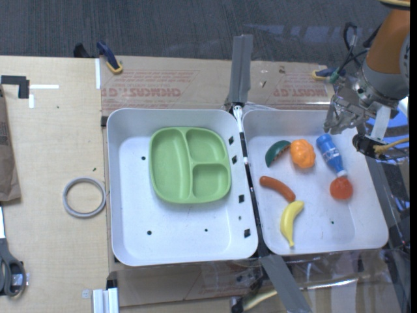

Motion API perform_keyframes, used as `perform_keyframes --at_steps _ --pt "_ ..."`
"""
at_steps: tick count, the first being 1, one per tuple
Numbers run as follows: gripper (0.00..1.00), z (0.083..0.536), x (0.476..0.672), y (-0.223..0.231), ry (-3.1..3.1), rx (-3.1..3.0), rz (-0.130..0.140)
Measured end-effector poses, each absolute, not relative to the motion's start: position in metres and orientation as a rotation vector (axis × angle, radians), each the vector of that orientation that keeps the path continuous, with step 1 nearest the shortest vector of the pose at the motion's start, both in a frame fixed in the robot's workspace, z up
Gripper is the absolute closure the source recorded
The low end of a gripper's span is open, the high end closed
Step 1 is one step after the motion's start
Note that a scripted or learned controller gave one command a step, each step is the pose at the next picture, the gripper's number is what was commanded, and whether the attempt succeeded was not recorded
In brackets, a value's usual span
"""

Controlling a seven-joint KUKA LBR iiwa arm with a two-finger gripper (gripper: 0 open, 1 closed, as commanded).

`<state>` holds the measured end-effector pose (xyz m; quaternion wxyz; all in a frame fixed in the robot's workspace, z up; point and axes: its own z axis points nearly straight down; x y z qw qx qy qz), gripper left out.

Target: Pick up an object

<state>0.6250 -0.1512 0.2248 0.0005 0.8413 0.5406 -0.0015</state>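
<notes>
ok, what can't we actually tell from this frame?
- Gripper, camera view: small, dark and cluttered by cables, so its state can't be read.
- Whether it touches the blue bottle: the slanted view gives no height.
- Arm: cut off by the right and top edges.
- Green item beside the orange: too small to identify.
- Scissors: cut off by the left edge.

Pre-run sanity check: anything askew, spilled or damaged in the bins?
Nothing stands out. Green divided plate lies flat in the left bin. In the right bin, the banana, sausage, orange, blue bottle and red ball lie apart, nothing spilled.
</notes>
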Motion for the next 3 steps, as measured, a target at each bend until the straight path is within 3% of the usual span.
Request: perform_keyframes --at_steps 1,2,3 --pt "1.0 0.3 0.656 -0.06 1.649 2.673 -0.005" --pt "1.0 0.312 0.658 0.005 1.405 2.81 -0.009" --pt "1.0 0.319 0.659 -0.056 1.082 2.949 -0.009"
